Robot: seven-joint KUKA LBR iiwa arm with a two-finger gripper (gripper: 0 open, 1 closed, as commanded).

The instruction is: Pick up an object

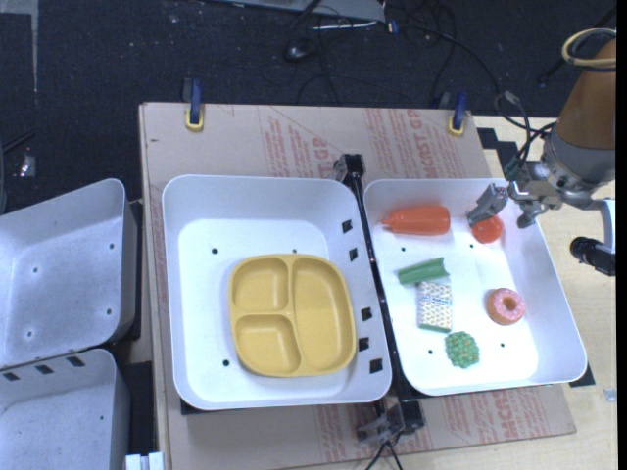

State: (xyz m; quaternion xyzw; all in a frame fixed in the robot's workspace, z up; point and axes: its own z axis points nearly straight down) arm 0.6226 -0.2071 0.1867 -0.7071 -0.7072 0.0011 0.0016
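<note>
Over right bin's (549, 292) far edge, claw (509, 207)

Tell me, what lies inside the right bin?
Inside the right bin: a carrot, a red ball under the gripper, a green block, a patterned packet, a donut, broccoli. The gripper partly covers the ball.

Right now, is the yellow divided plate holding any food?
Empty: the yellow divided plate shows three bare compartments; the toy foods lie in the right bin.
</note>
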